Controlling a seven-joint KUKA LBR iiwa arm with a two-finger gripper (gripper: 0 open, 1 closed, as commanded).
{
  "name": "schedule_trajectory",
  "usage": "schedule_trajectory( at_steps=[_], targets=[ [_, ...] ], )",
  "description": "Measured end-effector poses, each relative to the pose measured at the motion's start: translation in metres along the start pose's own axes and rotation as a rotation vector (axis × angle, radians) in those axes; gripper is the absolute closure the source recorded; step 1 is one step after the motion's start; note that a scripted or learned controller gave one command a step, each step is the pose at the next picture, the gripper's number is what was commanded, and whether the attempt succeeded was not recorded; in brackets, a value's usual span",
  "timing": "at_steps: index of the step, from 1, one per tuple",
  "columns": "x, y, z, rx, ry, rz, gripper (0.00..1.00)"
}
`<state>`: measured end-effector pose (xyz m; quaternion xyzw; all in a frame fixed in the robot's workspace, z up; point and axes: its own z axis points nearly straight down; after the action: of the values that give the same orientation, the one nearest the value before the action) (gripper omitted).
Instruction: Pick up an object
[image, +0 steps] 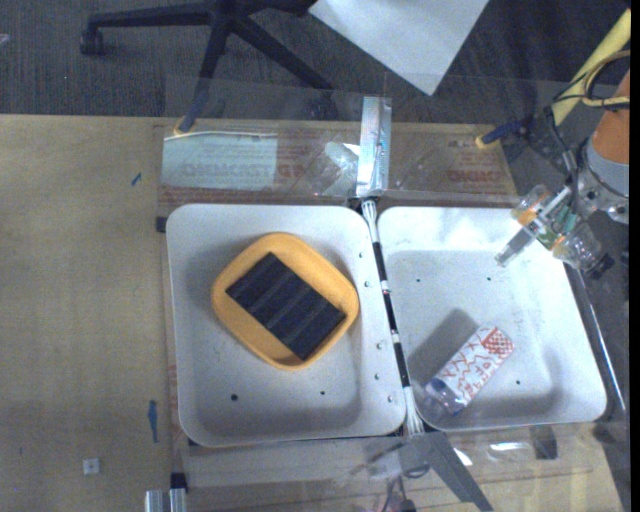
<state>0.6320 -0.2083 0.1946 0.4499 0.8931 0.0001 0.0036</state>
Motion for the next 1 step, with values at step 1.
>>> schedule_trajectory(
  at_steps=[1],
  targets=[
    [0.0637, -0.0405, 0.0900, 0.002, 0.006, 0.023, 0.00]
  ],
)
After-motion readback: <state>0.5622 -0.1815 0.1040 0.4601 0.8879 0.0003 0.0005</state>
